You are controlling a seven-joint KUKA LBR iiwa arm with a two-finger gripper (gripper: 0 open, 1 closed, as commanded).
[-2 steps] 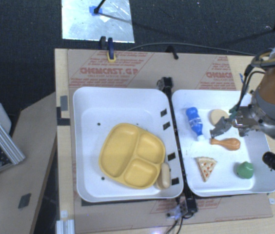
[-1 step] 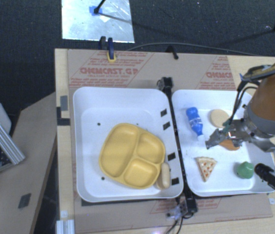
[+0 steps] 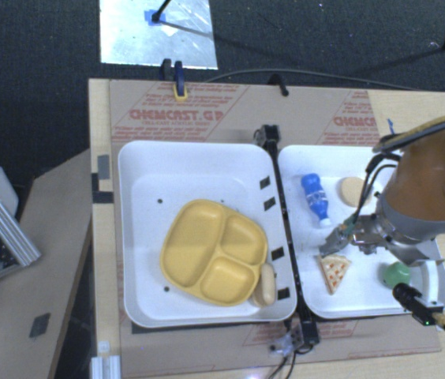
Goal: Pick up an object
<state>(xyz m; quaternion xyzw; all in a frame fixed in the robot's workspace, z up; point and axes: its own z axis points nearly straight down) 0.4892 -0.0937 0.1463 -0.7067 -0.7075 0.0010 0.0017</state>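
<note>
While my wrist hangs low over the right bin (image 3: 301,172), my gripper (image 3: 335,242) sits directly above the pizza slice (image 3: 334,273), which lies flat on the bin floor just below my fingertips, crust end toward me and point away. Whether my jaws stand open or shut I cannot tell; they show as a dark, blurred cluster at the end of my wrist, and nothing is visibly caught between them. I judge the slice is my target simply because it is the nearest thing under me.

A blue bottle (image 3: 313,197) lies on its side just beyond my jaws, on the far side from the slice, and a tan roll (image 3: 352,189) rests further off beside it. A green piece (image 3: 397,274) sits behind me, partly under my own body (so I would not trust a reach for it).

Across the divider, well apart from my jaws, the left bin (image 3: 167,160) holds a yellow compartment tray (image 3: 215,251) with a pale bread-like piece (image 3: 266,284) touching its near corner.

Being thin and flat, the slice probably needs a low, straight descent.
</note>
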